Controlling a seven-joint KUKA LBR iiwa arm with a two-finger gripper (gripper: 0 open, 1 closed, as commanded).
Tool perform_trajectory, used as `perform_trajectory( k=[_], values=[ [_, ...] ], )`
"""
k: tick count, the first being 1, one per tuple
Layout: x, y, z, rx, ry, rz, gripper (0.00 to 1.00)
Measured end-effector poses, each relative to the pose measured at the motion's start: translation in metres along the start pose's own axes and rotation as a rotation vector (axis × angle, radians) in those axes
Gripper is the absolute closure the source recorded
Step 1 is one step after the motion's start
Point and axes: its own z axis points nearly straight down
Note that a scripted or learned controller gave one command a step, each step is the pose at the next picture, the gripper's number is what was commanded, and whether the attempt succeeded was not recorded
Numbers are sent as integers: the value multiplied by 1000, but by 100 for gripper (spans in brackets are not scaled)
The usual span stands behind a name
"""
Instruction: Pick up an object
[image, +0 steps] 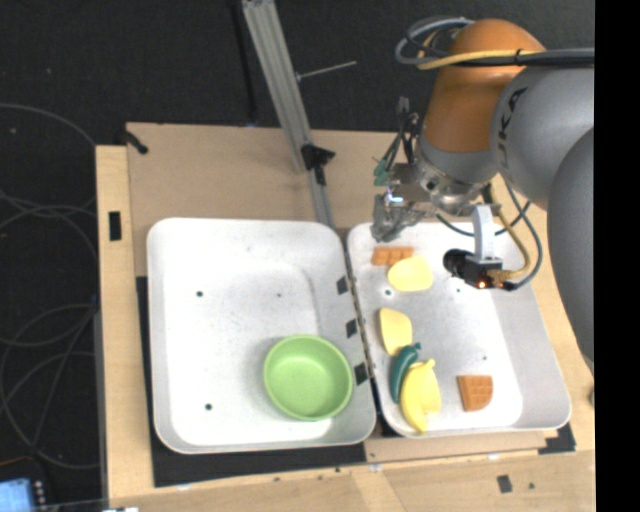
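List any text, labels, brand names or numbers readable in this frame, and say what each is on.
None can be read. The arm, the tool, both white bins, the green bowl and the food-shaped toys carry no legible marking at this resolution.

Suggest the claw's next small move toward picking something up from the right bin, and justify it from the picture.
Probably a short descent. The claw hangs at the far left corner of the right bin, right above the small orange piece, with a pale yellow piece beside it. Nothing is visibly between its fingers, so lowering onto the orange piece seems the nearest try.
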Motion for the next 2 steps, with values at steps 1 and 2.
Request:
perform_trajectory(
  k=[1, 2],
  values=[
    [54, -5, -5, -1, 2, -2, 100],
    [109, -21, -7, -1, 2, -2, 100]
  ],
)
